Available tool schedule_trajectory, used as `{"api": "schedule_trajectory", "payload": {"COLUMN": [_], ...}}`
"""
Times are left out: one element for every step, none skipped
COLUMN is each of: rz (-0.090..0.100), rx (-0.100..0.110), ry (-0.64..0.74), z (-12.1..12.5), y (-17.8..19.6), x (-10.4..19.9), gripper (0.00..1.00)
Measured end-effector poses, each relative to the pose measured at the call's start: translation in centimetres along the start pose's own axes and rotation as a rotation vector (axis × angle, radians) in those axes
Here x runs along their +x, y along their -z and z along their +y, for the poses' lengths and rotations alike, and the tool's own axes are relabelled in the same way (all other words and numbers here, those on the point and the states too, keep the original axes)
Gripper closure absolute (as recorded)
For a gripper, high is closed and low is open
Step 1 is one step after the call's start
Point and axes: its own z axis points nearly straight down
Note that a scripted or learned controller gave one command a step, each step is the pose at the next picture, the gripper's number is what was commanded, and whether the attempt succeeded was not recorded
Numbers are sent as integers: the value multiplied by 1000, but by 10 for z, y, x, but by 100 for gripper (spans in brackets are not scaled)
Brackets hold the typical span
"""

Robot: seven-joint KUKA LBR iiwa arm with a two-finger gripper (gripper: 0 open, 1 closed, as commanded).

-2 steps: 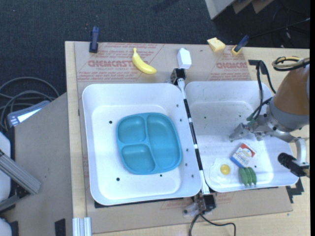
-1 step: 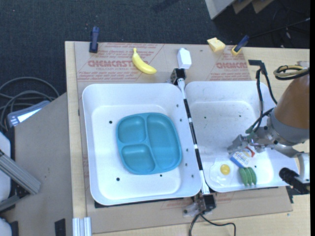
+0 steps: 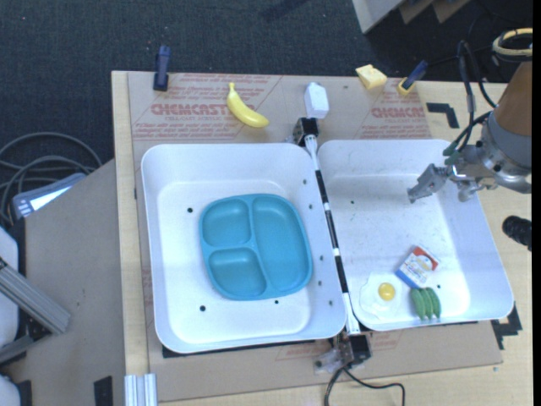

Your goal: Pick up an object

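Gripper (image 3: 425, 184) hangs over your right bin (image 3: 473, 227), upper part, arm reaching in from the right; finger spread cannot be told. Small carton (image 3: 417, 267), fried egg (image 3: 380, 294), green pods (image 3: 425, 302) lie near the front.

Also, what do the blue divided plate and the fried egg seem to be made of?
The blue divided plate looks like moulded plastic with a matte finish: uniform colour, soft rounded compartment edges. The fried egg seems to be a plastic or rubber toy: flat white, even yellow yolk; too small to tell which.

A robotics lab: cardboard-topped bench (image 3: 254, 100), two white bins (image 3: 161, 227), loose cables (image 3: 42, 155), dark carpet (image 3: 127, 15).
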Motion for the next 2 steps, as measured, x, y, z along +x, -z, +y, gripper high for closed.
{"api": "schedule_trajectory", "payload": {"rz": [1, 2], "rx": [4, 5], "ry": [-1, -2], "z": [-55, -69], "y": [-6, -81], "x": [-15, -15], "gripper": [0, 0]}}
